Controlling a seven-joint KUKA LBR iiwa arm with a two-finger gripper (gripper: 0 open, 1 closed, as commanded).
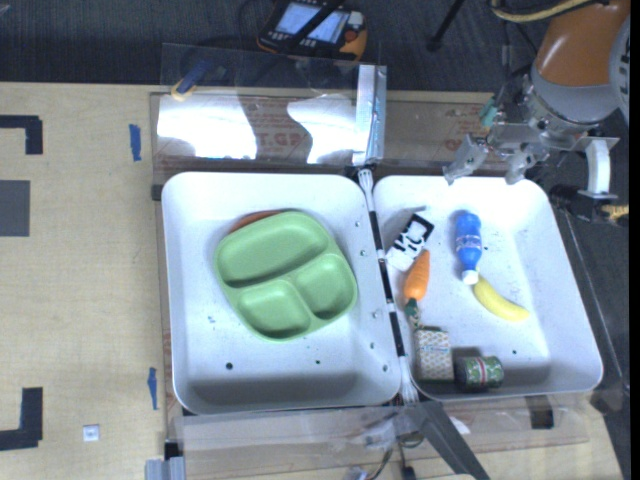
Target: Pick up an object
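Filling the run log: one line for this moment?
gripper: open, over right bin far rim | holding: nothing | nearest: blue bottle | left bin: green tray

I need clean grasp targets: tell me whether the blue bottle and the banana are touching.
Cannot tell. In the camera view the blue bottle's white cap end sits right at the banana's upper tip in the right bin, with no plain gap or contact.

hand [489, 160] open above right bin [530, 363] | green tray [286, 272] left bin [190, 298]

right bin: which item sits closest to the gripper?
The blue bottle, lying nearest the gripper; the banana, carrot and can lie farther.
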